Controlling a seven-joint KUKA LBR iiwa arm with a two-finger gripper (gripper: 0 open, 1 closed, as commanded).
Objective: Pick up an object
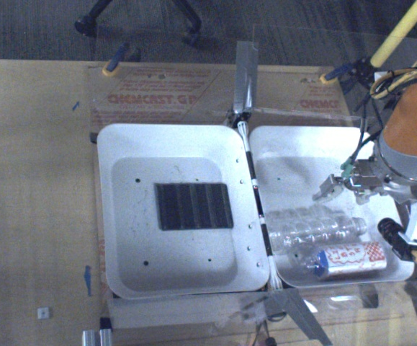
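Note:
In the right bin (294, 150) a clear plastic bottle (316, 231) lies on its side, its length running left to right. Just in front of it rests a red-and-white patterned tube with a blue cap (352, 258), against the bin's near wall. A dark ribbed rectangular block (194, 205) lies flat in the middle of the left bin (122, 193). My gripper (332, 187) hangs over the right bin, a little behind and above the bottle's right half, pointing left. Nothing shows in its grasp.
The grey arm with its orange band (413, 121) fills the right edge, with cables (388, 81) behind it. A metal divider post (244, 85) stands behind where the bins meet. A black part (394, 234) juts in beside the tube's right end.

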